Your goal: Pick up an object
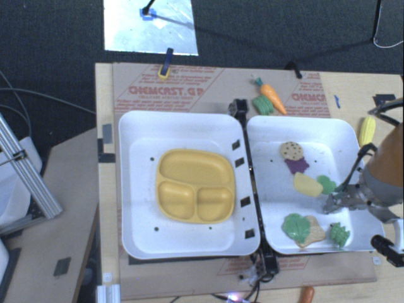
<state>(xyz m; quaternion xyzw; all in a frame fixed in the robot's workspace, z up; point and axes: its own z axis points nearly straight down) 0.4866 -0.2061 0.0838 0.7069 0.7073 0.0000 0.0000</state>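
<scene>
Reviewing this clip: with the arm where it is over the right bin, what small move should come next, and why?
Probably a short descent with a slight shift toward the small green toy. The end effector sits in the right bin, between that toy and the yellow piece, and nothing shows between its tips, so no pick has been made.

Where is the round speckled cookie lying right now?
In the camera view, the cookie lies in the right bin, in its upper left part, just above a purple piece and up-left of the yellow block.
</scene>
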